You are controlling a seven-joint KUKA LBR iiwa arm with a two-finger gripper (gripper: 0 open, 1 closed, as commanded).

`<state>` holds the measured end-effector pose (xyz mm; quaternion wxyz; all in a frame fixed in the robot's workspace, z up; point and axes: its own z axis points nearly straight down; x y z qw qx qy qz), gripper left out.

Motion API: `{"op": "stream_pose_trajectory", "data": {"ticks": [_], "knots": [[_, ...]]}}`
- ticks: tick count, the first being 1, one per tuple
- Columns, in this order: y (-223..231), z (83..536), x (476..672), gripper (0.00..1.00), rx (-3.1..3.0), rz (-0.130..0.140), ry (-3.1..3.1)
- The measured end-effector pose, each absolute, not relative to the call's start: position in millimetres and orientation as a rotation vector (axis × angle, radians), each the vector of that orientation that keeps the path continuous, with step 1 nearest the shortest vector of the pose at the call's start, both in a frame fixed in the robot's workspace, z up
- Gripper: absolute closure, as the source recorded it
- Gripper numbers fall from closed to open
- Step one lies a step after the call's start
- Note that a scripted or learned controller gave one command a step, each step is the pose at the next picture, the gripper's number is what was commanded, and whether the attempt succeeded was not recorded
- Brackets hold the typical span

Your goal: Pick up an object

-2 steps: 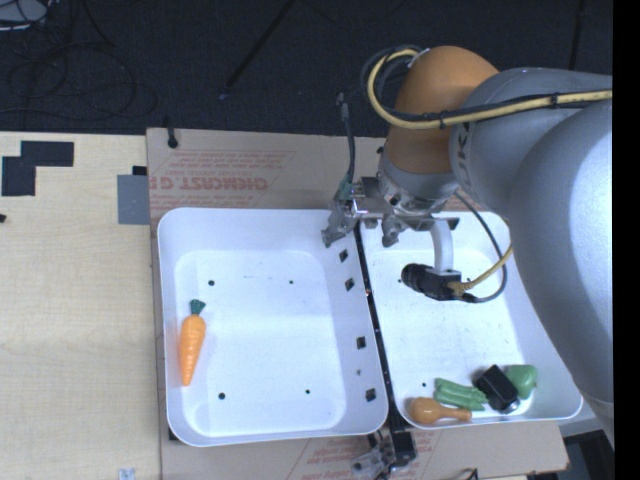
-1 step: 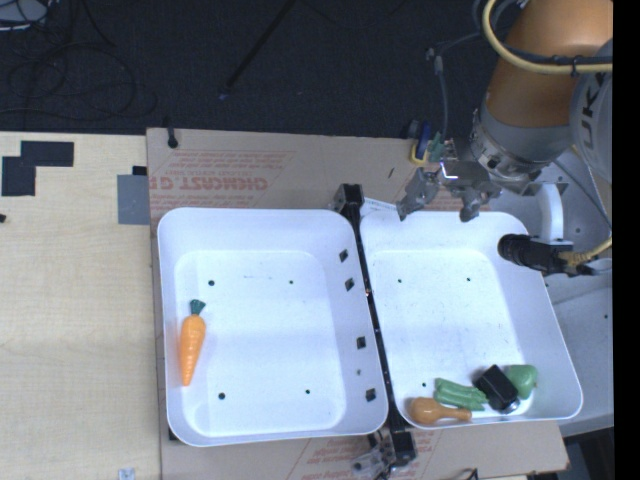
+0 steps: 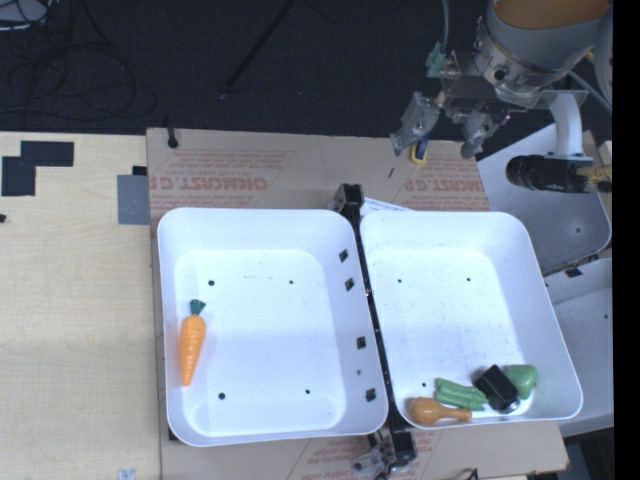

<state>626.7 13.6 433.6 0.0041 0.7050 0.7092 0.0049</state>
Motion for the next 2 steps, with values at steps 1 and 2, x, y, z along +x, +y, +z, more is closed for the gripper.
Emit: {"op": "stream_pose_trajectory", "data": {"ticks": [1, 2], "knots": [[11.6, 434.4, 625.4, 1.0, 2.216, -0.008, 2.23], [-21.0, 380.3, 553.6, 1.0, 2.231, -0.013, 2.222]]}}
